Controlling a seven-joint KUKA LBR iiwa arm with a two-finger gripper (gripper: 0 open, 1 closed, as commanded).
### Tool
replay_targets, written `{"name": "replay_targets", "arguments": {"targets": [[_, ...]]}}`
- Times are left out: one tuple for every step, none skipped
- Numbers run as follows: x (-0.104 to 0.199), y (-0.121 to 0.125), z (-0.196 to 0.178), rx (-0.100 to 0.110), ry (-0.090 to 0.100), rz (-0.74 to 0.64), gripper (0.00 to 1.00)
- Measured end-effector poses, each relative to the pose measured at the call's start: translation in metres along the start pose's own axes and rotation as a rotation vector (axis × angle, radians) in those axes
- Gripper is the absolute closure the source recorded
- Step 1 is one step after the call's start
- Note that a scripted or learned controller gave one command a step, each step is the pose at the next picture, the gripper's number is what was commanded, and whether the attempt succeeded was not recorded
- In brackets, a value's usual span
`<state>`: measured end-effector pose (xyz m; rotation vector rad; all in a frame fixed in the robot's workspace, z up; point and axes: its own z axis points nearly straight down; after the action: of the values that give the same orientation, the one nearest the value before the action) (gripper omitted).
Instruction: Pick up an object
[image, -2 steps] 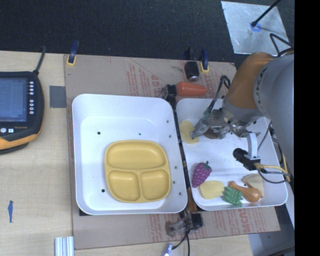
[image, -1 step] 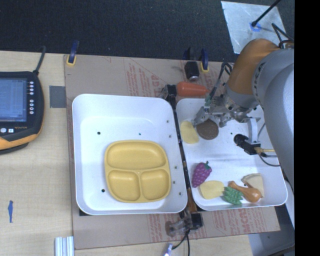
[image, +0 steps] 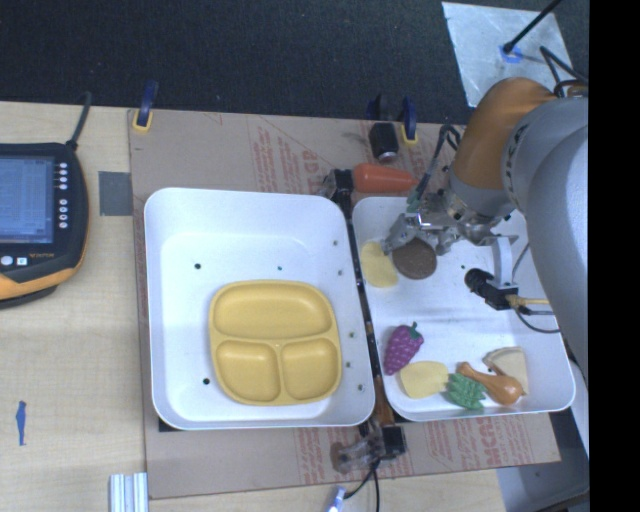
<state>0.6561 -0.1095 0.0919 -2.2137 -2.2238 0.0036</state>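
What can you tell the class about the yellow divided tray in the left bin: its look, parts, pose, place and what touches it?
The yellow divided tray looks like smooth moulded plastic, pale mustard in colour, with rounded corners. It has three compartments: one wide one across the far side and two smaller ones side by side on the near side, split by raised ridges. It lies flat and right way up on the floor of the left white bin, towards its near right part. Only the bin floor touches it.

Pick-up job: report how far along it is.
Done: the arm has the tool low in the right bin, at a brown round piece. In hand: nothing visibly lifted. Left: grasp and raise something; the grapes and drumstick lie untouched.
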Motion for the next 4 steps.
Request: {"name": "replay_targets", "arguments": {"targets": [[0.009, 0.000, 0.000, 0.002, 0.001, 0.000, 0.00], [0.009, 0.001, -0.013, -0.001, 0.000, -0.005, 1.00], [0.009, 0.001, -0.012, 0.000, 0.000, -0.006, 0.00], [0.008, 0.000, -0.006, -0.001, 0.000, -0.002, 0.00]]}}
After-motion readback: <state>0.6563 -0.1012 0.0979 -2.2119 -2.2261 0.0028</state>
